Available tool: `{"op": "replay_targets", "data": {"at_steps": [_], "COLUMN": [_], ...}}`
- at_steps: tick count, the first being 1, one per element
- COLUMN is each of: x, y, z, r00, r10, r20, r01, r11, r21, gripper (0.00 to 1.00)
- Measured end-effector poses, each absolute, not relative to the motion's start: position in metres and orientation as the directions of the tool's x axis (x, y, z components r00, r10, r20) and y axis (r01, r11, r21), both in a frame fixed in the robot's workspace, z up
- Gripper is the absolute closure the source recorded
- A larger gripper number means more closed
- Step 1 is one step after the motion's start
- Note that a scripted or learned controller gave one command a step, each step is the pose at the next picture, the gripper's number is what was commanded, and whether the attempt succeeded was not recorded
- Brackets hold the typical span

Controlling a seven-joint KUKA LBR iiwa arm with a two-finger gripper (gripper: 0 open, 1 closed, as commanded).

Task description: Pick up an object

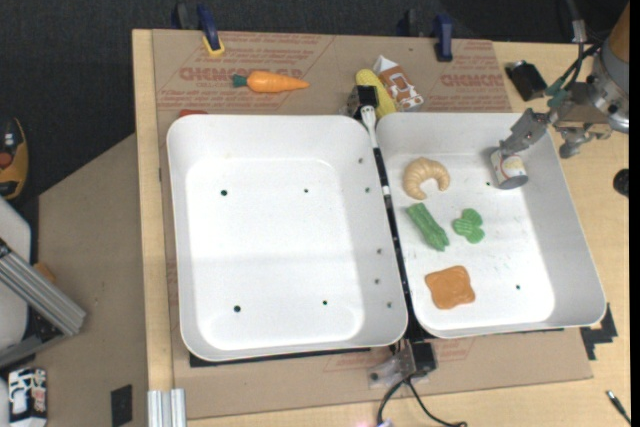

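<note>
The right bin (pixel 560 245) holds several small items. A tan croissant (pixel 427 176) lies near its upper left. Below it are a long green pod (pixel 427 225) and a small green leafy piece (pixel 468 226). An orange flat piece (pixel 450 287) rests toward the front. My gripper (pixel 510 167) hangs over the upper right part of this bin, to the right of the croissant and apart from it. Nothing is visibly held in it.
The left bin (pixel 270 235) sits beside the right one. Behind the bins, on the brown board, lie a toy carrot (pixel 270 82), a yellow banana (pixel 371 88) and a small brown-and-white carton (pixel 400 87). Blue clamps (pixel 211 30) (pixel 443 35) hold the board's far edge.
</note>
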State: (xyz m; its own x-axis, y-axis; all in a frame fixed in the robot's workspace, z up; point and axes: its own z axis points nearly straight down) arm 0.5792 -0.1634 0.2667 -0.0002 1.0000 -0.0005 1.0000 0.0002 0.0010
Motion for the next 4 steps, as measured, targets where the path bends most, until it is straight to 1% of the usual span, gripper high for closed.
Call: {"op": "replay_targets", "data": {"at_steps": [1, 2, 3, 4], "x": [0.58, 0.535, 0.495, 0.479], "y": [-0.163, -0.164, -0.171, -0.141], "z": [0.278, 0.3, 0.32, 0.344], "r00": [-0.001, 0.002, 0.002, -0.003], "r10": [1.0, 1.0, 1.0, 1.0], "r20": [-0.002, 0.001, 0.0, -0.001], "r01": [1.0, 1.0, 1.0, 1.0], "r11": [0.001, -0.002, -0.002, 0.003], "r21": [0.004, 0.0, 0.0, 0.004], "gripper": [1.0, 1.0, 1.0, 1.0]}}
